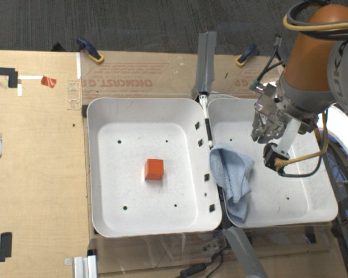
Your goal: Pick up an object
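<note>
An orange-red cube (154,169) rests near the middle of the left bin (104,155). A crumpled light-blue cloth (233,179) lies at the left side of the right bin (301,204), draped against the divider between the bins. My gripper (264,131) hangs above the right bin, up and to the right of the cloth, well apart from it. Nothing shows between its fingers.
The grey arm with its orange band (319,45) comes in from the upper right, with a yellow-tipped cable looping below the wrist. A grey post (205,62) stands behind the bins' divider. Blue and orange clamps (90,50) hold the cardboard at the back.
</note>
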### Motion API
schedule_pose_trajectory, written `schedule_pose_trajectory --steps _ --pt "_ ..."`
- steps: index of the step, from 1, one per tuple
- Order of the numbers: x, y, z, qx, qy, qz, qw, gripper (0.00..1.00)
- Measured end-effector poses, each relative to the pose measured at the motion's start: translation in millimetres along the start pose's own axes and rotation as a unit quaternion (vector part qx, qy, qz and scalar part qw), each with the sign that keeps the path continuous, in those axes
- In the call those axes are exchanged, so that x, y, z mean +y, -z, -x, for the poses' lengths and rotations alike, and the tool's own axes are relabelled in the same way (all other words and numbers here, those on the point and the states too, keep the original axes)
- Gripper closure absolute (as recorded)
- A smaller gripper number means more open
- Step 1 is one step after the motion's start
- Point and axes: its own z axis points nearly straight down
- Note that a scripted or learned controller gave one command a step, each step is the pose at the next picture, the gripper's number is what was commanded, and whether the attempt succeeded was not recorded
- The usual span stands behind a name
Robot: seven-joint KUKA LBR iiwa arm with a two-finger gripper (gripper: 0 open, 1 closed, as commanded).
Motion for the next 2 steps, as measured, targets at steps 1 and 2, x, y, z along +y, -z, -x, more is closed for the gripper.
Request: schedule_pose_trajectory --steps 1,2 --pt "-53 94 -42 0.000 0.033 0.001 0.9994 1.00" --pt "-4 10 -10 -0.001 0.078 -0.001 0.9970 1.00"
